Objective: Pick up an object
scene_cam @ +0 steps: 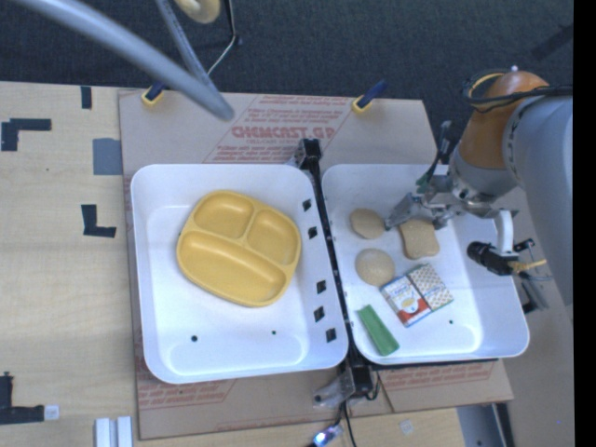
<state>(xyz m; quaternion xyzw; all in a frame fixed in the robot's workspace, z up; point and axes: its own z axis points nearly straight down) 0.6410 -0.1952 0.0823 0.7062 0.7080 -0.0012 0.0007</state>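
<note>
Hung low over the right bin's (pixel 484 343) far edge, tool (pixel 424 208) just above the tan square biscuit (pixel 420 240), presumably lined up for a grasp, though fingers' spread impossible to tell; yellow tray (pixel 240 247) left in the other bin (pixel 158 343).

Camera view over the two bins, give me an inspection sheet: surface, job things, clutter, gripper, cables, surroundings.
Surface: left bin and right bin, white, side by side on a cardboard sheet.
Job's things: in the right bin, three tan cookie-like pieces, a small printed carton, a green block.
Clutter: yellow divided plate in the left bin.
Gripper: gripper low over the right bin by the tan pieces; nothing seen held.
Cables: black cable at top; wiring at the bins' front junction.
Surroundings: wooden bench, dark floor, grey pole.
</note>
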